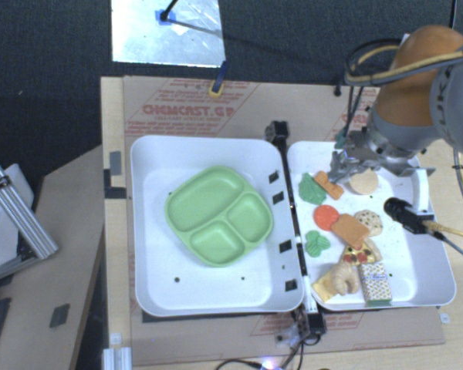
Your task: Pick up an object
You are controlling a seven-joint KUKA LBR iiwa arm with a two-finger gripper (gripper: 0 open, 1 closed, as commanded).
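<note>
The pincer (342, 166) was seen low over the far part of the right bin (436, 280), carried in from the right by the grey arm (401, 126). How far it was opened could not be told, and no object was seen held in it. The orange piece (329, 185), an elongated toy lying flat on the bin floor, was placed just beside the pincer, on its near-left side; whether the two touched could not be told. A green leafy piece (309, 189) was set against the orange piece's left side, and a pale round disc (363, 183) lay just to its right. Nearer the camera were ranged a red round piece (326, 216), an orange block (349, 229), a speckled cookie (369, 221), a tan figure (338, 280) and a printed box (376, 286). A green divided plate (218, 215) was held in the left bin (150, 284), well apart from the pincer. Both bins were borne by the tabletop (69, 206).
</note>
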